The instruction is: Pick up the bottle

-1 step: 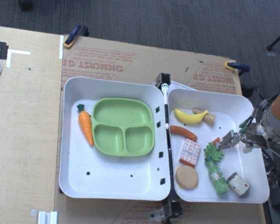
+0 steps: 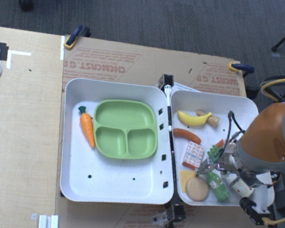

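gripper (image 2: 209,168) low in right bin (image 2: 246,105) | fingers' state cannot be told | green bottle (image 2: 217,186) apparently just beside it | 1 carrot (image 2: 86,128) in left bin (image 2: 108,189)

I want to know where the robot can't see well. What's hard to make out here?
- Tool: the arm covers most of it, so its grip can't be judged.
- Bottle: green, partly under the tool.
- Right bin: the arm hides its far right side.
- Card: print too small to read.
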Robot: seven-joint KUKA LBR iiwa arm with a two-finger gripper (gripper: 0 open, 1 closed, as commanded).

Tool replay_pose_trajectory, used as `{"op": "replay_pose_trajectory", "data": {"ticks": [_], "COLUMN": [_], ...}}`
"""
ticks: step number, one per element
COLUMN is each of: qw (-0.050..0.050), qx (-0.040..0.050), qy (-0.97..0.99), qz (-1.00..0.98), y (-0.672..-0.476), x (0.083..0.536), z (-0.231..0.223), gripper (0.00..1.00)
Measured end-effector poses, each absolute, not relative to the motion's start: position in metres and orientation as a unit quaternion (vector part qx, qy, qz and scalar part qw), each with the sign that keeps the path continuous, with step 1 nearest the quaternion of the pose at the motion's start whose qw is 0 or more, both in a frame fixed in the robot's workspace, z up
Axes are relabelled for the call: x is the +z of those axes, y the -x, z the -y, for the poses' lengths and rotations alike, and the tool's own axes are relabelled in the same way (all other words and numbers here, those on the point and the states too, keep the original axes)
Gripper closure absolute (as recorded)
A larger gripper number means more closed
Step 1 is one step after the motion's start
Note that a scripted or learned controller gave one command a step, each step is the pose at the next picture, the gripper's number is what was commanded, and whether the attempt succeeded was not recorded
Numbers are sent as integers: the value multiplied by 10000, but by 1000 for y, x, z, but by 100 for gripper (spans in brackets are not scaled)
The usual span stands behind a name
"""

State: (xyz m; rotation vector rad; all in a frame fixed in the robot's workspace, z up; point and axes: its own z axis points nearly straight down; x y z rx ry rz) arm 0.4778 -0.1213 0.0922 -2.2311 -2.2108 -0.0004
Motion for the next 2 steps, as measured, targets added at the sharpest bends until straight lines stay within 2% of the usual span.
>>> {"op": "replay_pose_trajectory", "data": {"ticks": [1,2], "qw": [-4,-2], "qx": [-6,0], "qy": [7111,7591], "qz": [7031,6510], "y": [-479,-478], "x": [102,192], "z": [122,64], "gripper": [100,100]}}
